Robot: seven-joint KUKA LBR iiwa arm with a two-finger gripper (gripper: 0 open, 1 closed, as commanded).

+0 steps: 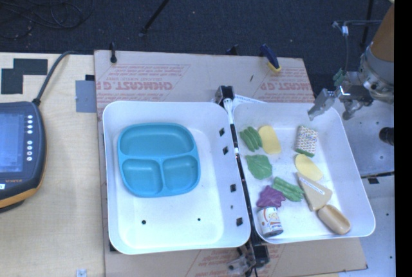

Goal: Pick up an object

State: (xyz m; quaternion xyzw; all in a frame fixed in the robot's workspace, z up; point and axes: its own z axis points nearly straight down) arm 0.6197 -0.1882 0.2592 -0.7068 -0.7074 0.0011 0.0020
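"Over the right bin's (360, 195) one o'clock corner, what is the gripper (333, 111) doing?"

"It hangs just above the rim with its fingers spread apart and nothing between them. The arm (380, 69) comes in from three o'clock."

"And the things to pick?"

"All are in the right bin, loose on its floor. At twelve o'clock of the bin's middle lie a green pod (251, 138) and a yellow piece (269, 139), side by side and touching. At one o'clock is a speckled block (306, 138), the thing nearest the gripper but apart from it."

"Further down?"

"A green leaf (259, 166) is at nine o'clock and a lemon (308, 168) at three. Below those, a green bean (288, 189) lies against purple grapes (269, 196). A cheese wedge (315, 193) sits at four o'clock, just under the lemon. A bread roll (333, 219) lies at five o'clock, near the rim, and a can (271, 221) lies at seven o'clock, right below the grapes."

"The left bin (129, 230)?"

"It holds a blue tray (158, 160) with three compartments, toward its ten o'clock side. A pendant (16, 153) rests on the bench at nine o'clock, well apart from both bins."
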